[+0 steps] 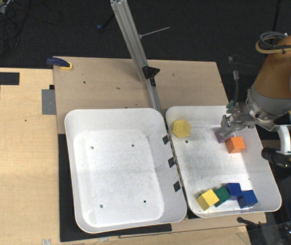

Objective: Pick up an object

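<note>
the bench [135,86] is a pale wood board with dark floor and cables behind it, and a slanted metal rail [135,50] runs down toward the seam between the bins. a blue clamp [58,62] sits at the board's far left corner, far from the jaws.

the left bin [115,218] lies well left of the jaws. the right bin [207,157] sits directly under them and holds every loose piece, which is likely why the arm [273,80] reaches in over this side.

the gripper [228,127] hangs low over the far part of the right bin. a small purple-grey shape shows at its tip, but whether that is a held thing or part of the tool, and whether the jaws are wide or narrow, i cannot tell.

the orange cube [235,144] lies just beside the jaws, slightly nearer the camera and to their right; it looks like the likeliest target. the yellow block [182,128] sits to the left of the jaws, apart from them. a cluster lies well toward the camera from the jaws: blue cubes [241,195], a green cube [222,194] and a yellow cube [207,198], packed touching, which would make a clean grasp there harder.
</note>
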